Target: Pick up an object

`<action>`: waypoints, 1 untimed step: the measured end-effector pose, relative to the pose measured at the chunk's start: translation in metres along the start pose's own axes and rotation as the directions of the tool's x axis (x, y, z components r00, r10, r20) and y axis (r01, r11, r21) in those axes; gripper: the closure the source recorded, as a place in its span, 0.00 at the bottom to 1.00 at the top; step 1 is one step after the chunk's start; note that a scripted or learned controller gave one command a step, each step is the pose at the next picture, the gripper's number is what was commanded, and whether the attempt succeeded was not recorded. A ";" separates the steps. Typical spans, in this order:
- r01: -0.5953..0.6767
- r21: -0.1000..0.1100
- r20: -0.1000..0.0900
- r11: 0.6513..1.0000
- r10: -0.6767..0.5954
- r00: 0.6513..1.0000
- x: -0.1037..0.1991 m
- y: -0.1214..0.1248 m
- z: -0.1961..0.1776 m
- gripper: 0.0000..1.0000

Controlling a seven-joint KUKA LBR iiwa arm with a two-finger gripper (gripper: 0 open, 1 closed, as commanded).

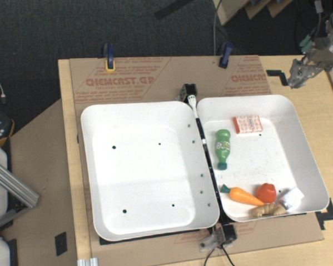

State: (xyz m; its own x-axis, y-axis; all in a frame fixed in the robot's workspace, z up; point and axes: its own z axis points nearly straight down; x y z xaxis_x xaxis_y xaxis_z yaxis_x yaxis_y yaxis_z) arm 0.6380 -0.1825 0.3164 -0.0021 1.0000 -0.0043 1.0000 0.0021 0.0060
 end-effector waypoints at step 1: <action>0.001 -0.003 0.003 1.000 -0.001 1.000 0.000 0.001 -0.011 1.00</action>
State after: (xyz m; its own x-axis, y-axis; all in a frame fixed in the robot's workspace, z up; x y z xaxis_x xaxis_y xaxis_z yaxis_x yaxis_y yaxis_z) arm 0.6387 -0.1824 0.3270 -0.0033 1.0000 -0.0070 1.0000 0.0034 0.0091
